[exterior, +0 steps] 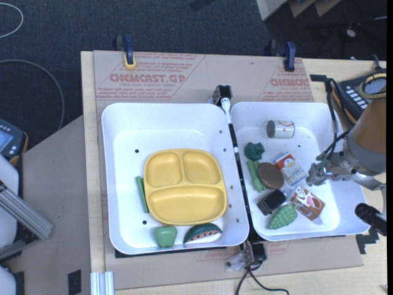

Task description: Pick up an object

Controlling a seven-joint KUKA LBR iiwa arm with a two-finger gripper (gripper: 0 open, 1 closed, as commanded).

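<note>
Grey metal gripper [314, 174] hangs over the right bin [319, 112] — whether it is apart or together, I cannot tell. Just beside it lie a small carton [289, 167] and a brown-red packet [307, 203]; leftward, a brown disc [270, 175]. A yellow tray [184, 185] fills the left bin [116, 165].

arm [368, 134]: cut off at right edge | hand [320, 173]: finger state unclear | snack packet [291, 168]: label unreadable

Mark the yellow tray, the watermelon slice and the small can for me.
yellow tray [184, 186], camera view, centre divider.
watermelon slice [203, 233], camera view, middle.
small can [281, 128], camera view, side wall.
</note>
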